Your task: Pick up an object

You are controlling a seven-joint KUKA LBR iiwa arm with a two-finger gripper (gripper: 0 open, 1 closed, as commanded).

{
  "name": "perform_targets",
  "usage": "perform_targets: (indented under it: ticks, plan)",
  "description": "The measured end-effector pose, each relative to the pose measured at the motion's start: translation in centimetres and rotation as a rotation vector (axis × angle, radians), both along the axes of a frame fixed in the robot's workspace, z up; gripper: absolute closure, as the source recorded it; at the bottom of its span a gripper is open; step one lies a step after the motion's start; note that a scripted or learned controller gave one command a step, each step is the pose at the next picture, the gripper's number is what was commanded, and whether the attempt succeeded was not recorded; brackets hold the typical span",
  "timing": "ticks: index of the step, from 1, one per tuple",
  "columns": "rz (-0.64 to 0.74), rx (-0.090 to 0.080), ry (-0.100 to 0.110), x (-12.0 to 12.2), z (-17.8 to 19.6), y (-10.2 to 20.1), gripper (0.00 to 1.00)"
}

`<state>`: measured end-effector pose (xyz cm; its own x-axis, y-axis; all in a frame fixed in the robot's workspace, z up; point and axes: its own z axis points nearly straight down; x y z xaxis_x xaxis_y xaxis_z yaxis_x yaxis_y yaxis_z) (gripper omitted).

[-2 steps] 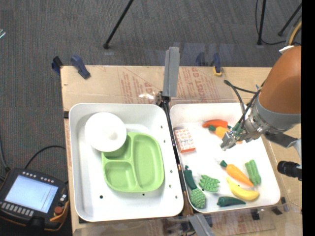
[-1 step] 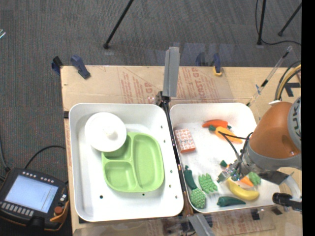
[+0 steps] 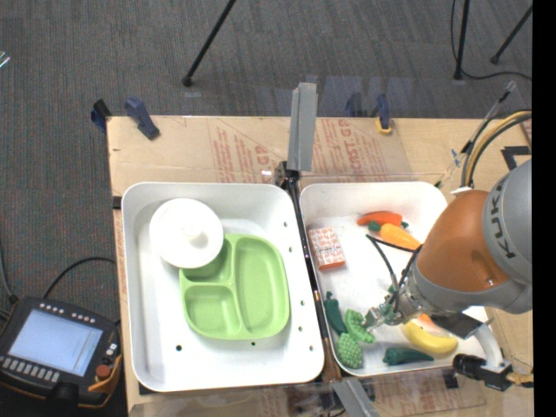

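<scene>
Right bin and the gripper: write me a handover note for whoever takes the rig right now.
Gripper: low in the right bin, near the green toys; nothing seen between its fingers.
Right bin: small patterned box, carrot, red pepper, banana, dark green piece.
Left bin: green divided plate, with a white bowl over its corner.
Done: no pick confirmed.
Left: grasp and lift one object.

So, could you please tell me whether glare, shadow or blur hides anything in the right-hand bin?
Camera view: lighting is even and soft, no harsh glare on the right white bin; the grey and orange arm hides that bin's right side and shades the floor beneath; the gripper by the green knitted toy is small and slightly blurred; the yellow banana stays clear.
</scene>
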<state>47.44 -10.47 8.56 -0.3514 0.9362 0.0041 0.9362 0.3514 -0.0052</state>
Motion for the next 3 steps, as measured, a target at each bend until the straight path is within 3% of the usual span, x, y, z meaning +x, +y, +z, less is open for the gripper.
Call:
perform_targets:
  ticks: [1, 2, 3]
  plan:
    - [-0.207, -0.002, -0.003, 1.1, 0.1, -6.3, 1.00]
    - [-0.223, 0.000, -0.002, 2.5, 0.0, 0.1, 1.00]
    - [-0.008, -0.004, -0.014, 6.1, 17.7, -4.1, 1.00]
